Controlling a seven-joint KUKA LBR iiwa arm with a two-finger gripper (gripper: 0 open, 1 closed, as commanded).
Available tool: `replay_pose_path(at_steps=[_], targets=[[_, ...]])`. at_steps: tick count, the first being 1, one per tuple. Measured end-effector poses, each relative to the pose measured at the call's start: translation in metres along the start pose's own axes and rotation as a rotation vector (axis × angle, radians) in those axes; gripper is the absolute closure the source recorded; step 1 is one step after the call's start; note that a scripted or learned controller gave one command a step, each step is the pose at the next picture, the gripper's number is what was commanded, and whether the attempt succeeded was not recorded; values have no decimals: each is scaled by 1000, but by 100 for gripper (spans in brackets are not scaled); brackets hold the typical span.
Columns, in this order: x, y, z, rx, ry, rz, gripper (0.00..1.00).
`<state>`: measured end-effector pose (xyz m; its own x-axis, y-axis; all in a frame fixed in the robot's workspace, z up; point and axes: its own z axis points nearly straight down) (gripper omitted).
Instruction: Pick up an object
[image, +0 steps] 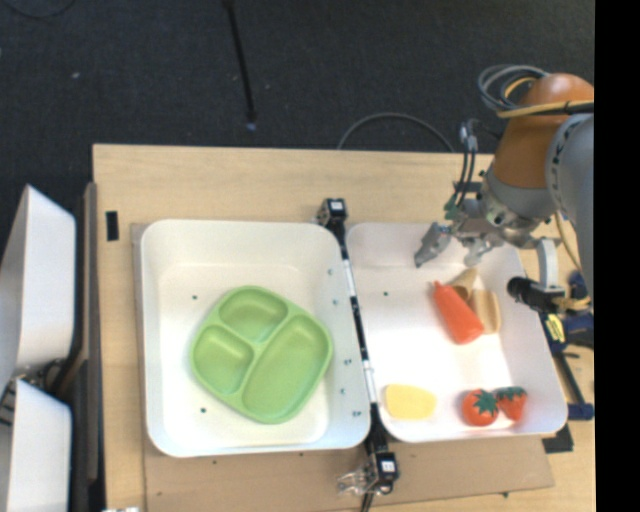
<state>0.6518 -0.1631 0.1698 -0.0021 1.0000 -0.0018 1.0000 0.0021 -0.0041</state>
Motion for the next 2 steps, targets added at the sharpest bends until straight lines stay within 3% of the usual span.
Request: replay_pose_path(at_steps=[1, 2], targets=[[5, 1, 45, -2, -1, -1, 0], [4, 3, 30, -10, -2, -3, 100]])
